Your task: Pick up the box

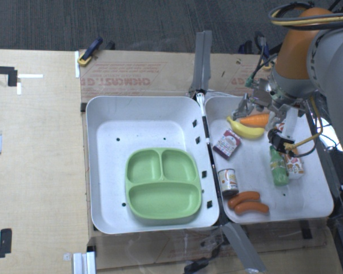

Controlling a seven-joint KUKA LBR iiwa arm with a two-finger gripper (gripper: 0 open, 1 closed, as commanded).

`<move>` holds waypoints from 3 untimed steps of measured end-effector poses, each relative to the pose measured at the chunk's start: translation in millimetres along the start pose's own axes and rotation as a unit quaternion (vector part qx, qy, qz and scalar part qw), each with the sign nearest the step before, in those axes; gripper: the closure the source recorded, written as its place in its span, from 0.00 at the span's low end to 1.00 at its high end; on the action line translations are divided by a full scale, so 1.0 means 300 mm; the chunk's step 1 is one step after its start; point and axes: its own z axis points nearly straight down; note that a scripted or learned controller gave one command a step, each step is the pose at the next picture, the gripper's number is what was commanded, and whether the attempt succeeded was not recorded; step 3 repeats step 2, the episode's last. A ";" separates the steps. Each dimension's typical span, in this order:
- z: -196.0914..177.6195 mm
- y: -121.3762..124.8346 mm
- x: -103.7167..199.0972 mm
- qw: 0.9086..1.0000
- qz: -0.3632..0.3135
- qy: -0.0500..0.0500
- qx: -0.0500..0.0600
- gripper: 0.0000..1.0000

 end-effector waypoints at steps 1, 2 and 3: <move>0.002 -0.281 0.103 1.000 0.021 0.000 0.001 0.00; 0.104 -0.195 -0.120 0.999 -0.032 0.000 0.001 0.00; 0.104 -0.195 -0.120 0.999 -0.032 0.000 0.001 0.00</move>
